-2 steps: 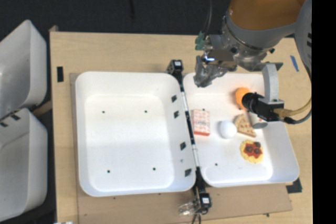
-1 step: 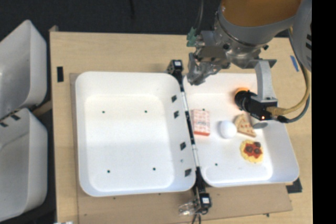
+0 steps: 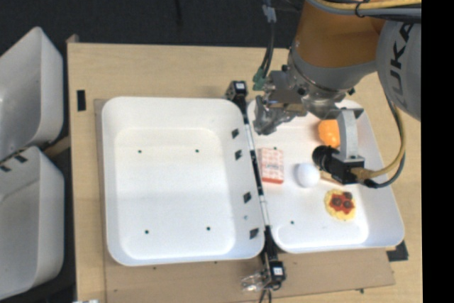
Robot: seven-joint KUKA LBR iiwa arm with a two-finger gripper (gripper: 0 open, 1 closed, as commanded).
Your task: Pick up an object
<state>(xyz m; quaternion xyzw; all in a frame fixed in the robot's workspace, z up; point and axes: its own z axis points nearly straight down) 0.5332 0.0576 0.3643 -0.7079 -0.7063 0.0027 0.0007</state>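
My gripper (image 3: 264,121) hangs over the far left corner of the right bin (image 3: 379,227), close to the divider between the two bins. Nothing shows in its grasp. Just below it lies a small red and white packet (image 3: 271,165), flat on the bin floor. A white ball (image 3: 307,174) rests to the right of the packet. An orange piece (image 3: 328,131) sits further back, partly hidden by the wrist. A yellow disc with a red centre (image 3: 340,204) lies near the front right.
The left bin (image 3: 108,152) stands beside the right one, and their rims meet at a row of black clips (image 3: 250,174). The wooden bench (image 3: 85,67) frames both bins. The bulky arm (image 3: 347,18) overhangs the back of the right bin.
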